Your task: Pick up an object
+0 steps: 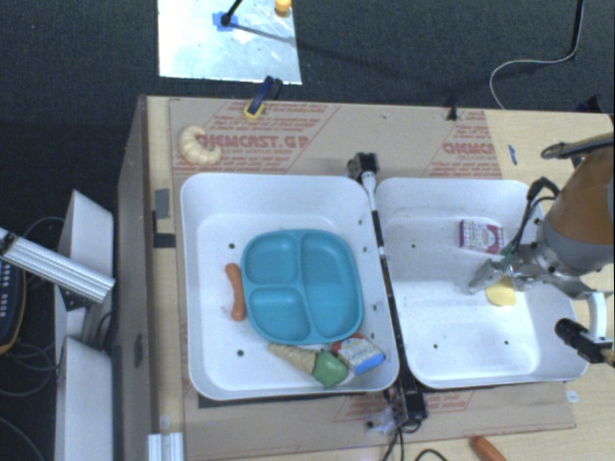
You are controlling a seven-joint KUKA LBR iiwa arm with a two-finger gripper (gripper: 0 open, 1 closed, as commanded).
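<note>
- We see the gripper (492, 277) low in the right bin (452, 353), at its right side, with the grey arm (577, 229) and its orange band reaching in from the right.
- Just at the fingertips lies a small yellow piece (501, 296), touching or nearly touching the metal; we take it as the likeliest target.
- We cannot tell from this view whether the hand is open or closed, and nothing shows plainly between its tips, so we do not count the piece as held.
- We judge the yellow piece light, smooth and rounded, probably hard plastic or foam; it could skid on the slick white bin floor or squirt out of a pinch.
- A hold across its widest middle, coming straight down, looks safest to us.
- Farther back in the same bin sits a small red-and-white carton (479, 234), flat-sided, light and slightly crushable, easier to take by two opposite faces.
- In the left bin (207, 257) a glossy blue divided tray (300, 286) lies flat, stiff and too broad for two fingers.
- Left of the tray lies an orange sausage-shaped toy (235, 290), slim and round.
- At the near edge of the tray huddle a cone-shaped piece (293, 355), a green block (330, 369) and a small blue packet (363, 353), close together and awkward to single out.
</note>
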